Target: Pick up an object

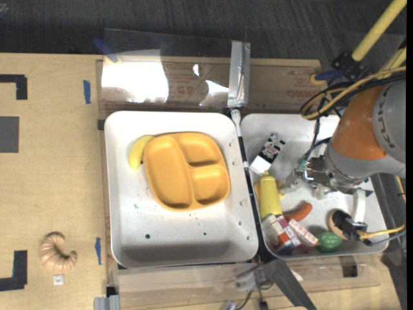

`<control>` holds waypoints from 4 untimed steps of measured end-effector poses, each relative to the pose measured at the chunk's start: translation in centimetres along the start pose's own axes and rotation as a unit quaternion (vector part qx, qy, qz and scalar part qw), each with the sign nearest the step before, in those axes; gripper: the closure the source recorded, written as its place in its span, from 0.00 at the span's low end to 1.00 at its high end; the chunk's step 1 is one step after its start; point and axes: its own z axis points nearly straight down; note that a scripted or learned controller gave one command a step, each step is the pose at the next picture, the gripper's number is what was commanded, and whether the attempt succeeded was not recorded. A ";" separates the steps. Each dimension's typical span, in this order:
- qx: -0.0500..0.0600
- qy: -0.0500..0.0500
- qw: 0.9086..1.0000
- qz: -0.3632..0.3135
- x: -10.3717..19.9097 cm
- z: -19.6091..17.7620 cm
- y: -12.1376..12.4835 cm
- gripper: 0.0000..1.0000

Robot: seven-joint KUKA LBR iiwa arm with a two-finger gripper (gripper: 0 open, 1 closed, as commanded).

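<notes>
My gripper (310, 173) hangs over the middle of the right bin (293, 126), under the grey arm with its orange band (361, 134). Just left of it lies a yellow bottle (270, 197) with a white cap. An orange-red sausage-shaped piece (299, 210) lies right below the gripper. A black-and-white patterned item (273, 147) sits toward the bin's back. At the front are a red and white box (288, 231), a green piece (330, 241) and a round brown ring (340, 223). Nothing shows as held.
The left bin (122, 192) holds a yellow divided plate (187, 170) with a banana (137, 150) at its left edge. A pink curled toy (58, 250) lies on the bench at far left. Cables (348, 82) and a yellow pole (384, 21) crowd the back right.
</notes>
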 end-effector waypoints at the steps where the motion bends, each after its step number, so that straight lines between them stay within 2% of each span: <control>1: -0.010 -0.001 0.999 -0.042 2.5 1.0 2.4 0.00; 2: -0.013 0.000 0.999 -0.041 2.6 -0.2 2.5 1.00; 3: -0.012 0.000 0.999 -0.041 2.6 -0.1 2.5 0.00; 4: -0.007 0.000 1.000 0.018 1.8 1.1 -2.7 0.00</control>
